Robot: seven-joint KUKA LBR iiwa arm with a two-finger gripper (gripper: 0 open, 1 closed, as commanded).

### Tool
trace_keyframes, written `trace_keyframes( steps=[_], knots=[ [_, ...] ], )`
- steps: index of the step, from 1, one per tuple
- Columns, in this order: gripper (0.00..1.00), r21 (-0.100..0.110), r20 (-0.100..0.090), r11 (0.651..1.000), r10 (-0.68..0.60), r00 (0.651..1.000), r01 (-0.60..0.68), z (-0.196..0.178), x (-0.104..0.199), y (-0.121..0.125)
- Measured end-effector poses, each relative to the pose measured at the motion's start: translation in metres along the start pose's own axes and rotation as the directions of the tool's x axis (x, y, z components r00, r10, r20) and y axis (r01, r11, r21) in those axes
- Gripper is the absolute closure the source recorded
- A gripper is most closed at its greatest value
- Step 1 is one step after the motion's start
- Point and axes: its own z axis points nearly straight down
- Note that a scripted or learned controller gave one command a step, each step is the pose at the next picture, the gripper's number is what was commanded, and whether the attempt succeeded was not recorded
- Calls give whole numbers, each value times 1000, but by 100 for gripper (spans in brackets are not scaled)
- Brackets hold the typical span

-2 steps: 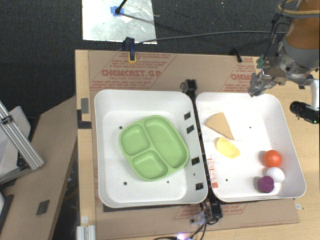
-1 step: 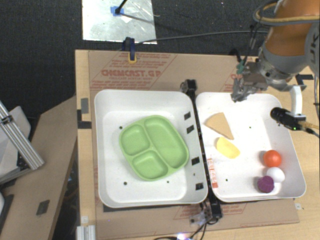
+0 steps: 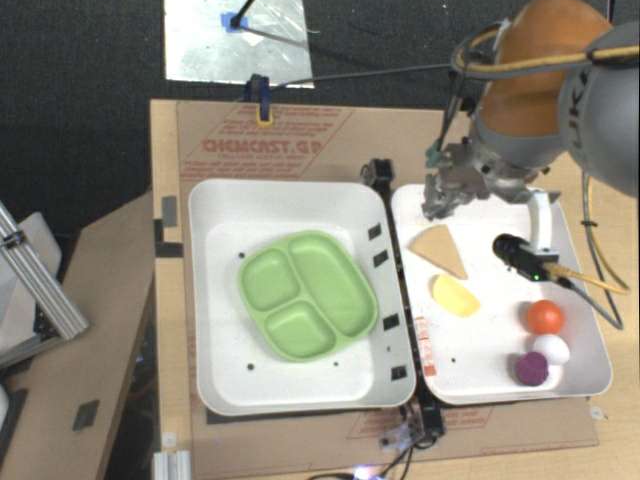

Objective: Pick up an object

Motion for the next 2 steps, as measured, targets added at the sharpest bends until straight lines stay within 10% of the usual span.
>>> trace_keyframes(
  steps=[2],
  knots=[
    [100,1,-1,1000,-1,1000,1,43,104,-23]
  ],
)
